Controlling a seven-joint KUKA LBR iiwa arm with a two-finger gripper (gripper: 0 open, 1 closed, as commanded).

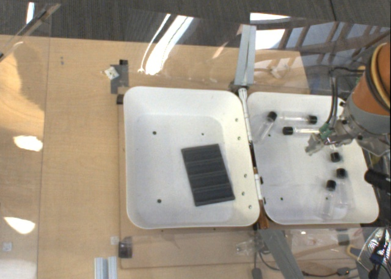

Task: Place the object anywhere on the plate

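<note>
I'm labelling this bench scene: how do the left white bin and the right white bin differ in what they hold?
The left shallow white bin holds one dark grey ribbed rectangular plate, lying flat and slanted; the right shallow white bin holds several clear vials with black caps, scattered. The left bin looks larger than the right one. The arm's claw is over the right bin, not the left. Both are white, shallow and round-cornered.

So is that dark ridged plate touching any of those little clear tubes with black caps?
Apart. The camera view shows the dark plate lying alone in the left bin, while the clear tubes lie in the right bin, with both bin rims between them.
</note>
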